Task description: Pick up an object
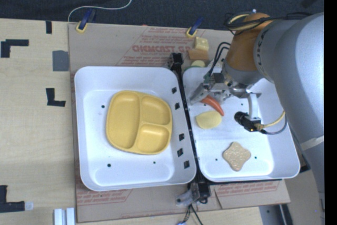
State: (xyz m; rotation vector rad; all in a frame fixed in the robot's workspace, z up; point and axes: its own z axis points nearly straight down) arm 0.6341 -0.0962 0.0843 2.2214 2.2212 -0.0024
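we see the arm (295, 60) reaching over the right bin (279, 160); the left bin (89, 87) bears a yellow tray (139, 121); our gripper (213, 89) hangs low, whether spread or pressed together we cannot tell; the orange piece (215, 105) lies just beneath it, long axis slanting down-right; the yellow slice (208, 120) touches it below; open floor lies toward the cracker (236, 156).

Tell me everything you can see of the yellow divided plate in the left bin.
The yellow divided plate is a rounded-square tray, matte plastic by its look, with three compartments: one long along its left side and two smaller on its right. It lies flat and right side up near the middle of the left bin, turned slightly askew to the bin's walls. Nothing lies in it, and only the bin floor touches it.
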